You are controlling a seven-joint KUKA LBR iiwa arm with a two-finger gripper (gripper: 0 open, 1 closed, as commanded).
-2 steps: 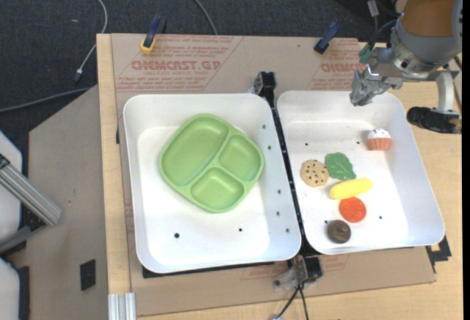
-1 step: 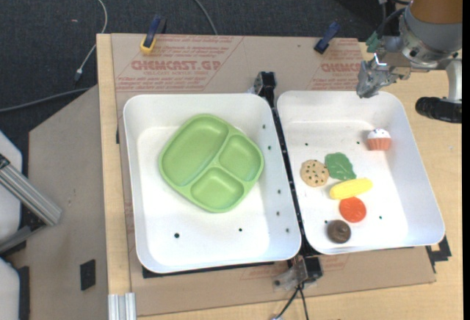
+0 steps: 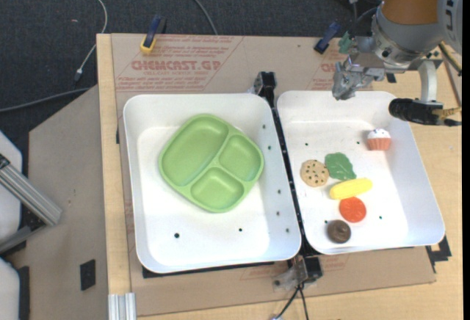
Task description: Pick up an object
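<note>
Nearest the right bin's (image 3: pixel 418 164) front edge lies a small brown doughnut (image 3: pixel 338 231), then a red-orange round piece (image 3: pixel 353 209), a yellow oblong piece (image 3: pixel 350 188), a green leafy piece (image 3: pixel 340 165), a chocolate-chip cookie (image 3: pixel 314 173) and a pink cupcake (image 3: pixel 379 139). At its back edge the gripper (image 3: pixel 345 89) hangs, holding nothing; its finger spread cannot be told. A green divided plastic plate (image 3: pixel 211 162) fills the left bin (image 3: pixel 147 230).

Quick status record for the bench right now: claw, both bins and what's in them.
claw: above the right bin's far-left corner, nothing seen in it
left bin: green divided plate
right bin: cookie, green leaf, yellow piece, orange-red piece, brown donut, pink cupcake
picked up: nothing yet
</note>
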